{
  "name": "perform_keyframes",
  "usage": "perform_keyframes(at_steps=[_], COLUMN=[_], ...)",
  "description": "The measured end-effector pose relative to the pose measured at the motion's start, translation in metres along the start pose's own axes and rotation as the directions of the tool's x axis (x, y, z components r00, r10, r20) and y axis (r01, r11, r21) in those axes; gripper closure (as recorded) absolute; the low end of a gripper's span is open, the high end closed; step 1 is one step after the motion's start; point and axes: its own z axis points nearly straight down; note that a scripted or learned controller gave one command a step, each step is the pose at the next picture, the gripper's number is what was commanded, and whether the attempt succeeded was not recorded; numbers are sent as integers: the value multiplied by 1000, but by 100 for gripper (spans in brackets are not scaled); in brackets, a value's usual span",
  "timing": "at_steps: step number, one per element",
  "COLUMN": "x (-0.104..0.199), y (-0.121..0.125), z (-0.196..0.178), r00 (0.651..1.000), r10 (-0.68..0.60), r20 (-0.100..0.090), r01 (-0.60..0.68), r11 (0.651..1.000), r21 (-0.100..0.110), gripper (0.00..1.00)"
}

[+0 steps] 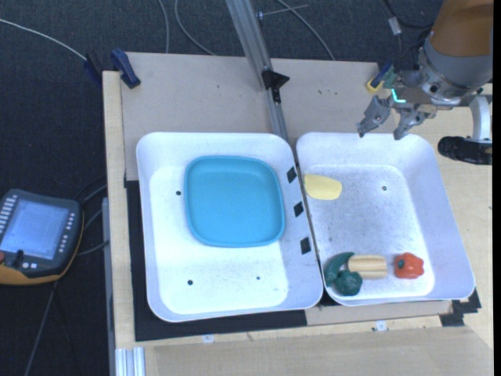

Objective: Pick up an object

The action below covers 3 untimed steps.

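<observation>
Worktop [203, 92] is a tan board on dark carpet, carrying two white bins side by side. Left bin [156, 210] holds a blue square plate [235, 200], sitting toward its 12 o'clock half. Right bin [438, 202] holds four small items. Arm [462, 30] enters from 2 o'clock of the view, grey with an orange band. Teach pendant [35, 233] lies on the floor at 9 o'clock, off the worktop. Metal post [254, 45] runs from 12 o'clock down to the gap between the bins.

Claw [387, 128] hangs over the right bin's 11 o'clock corner, just at the rim, fingers spread apart, nothing between them.

Pickable items, all well apart from the claw: yellow piece [322, 187] at the bin's 9 o'clock wall. Along the 6 o'clock edge, a row: green vegetable [343, 274], tan block [368, 266] touching it, red pepper [408, 265] just beside the block at its 3 o'clock.

Blue clamp [125, 67] sits at the worktop's 10 o'clock corner.
</observation>
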Motion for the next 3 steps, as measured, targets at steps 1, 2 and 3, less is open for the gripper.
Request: perform_keyframes(at_steps=[1, 2, 3], x=[0, 1, 5], y=[0, -1, 4], z=[0, 41, 85], r00=[1000, 1000, 1000], r10=[0, 0, -1], r20=[0, 0, 0], r01=[0, 0, 1], r11=[1000, 1000, 1000], r21=[0, 2, 3], gripper=[0, 0, 0])
